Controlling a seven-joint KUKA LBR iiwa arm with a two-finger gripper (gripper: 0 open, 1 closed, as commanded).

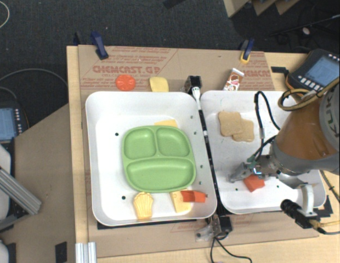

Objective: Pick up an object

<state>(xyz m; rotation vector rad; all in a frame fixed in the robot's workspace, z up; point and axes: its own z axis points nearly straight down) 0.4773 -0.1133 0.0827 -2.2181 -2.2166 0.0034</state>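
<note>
My gripper [245, 171] hangs low over the front middle of the right bin [301, 204], at the end of the grey arm with its orange band [301, 136]. A small orange-red block [255, 183] lies right at the gripper's lower right side, touching or nearly touching it. I cannot make out whether the block is gripped. A tan bread-shaped piece [236, 126] lies at the back left of the same bin, well clear of the gripper.
The left bin [104, 119] holds a green divided plate [158, 159], a yellow ridged piece [143, 204], a yellow wedge [181, 201] and an orange block [194, 196]. Behind the bins lie an orange disc [125, 82], a yellow piece [158, 84] and a small carton [234, 80].
</note>
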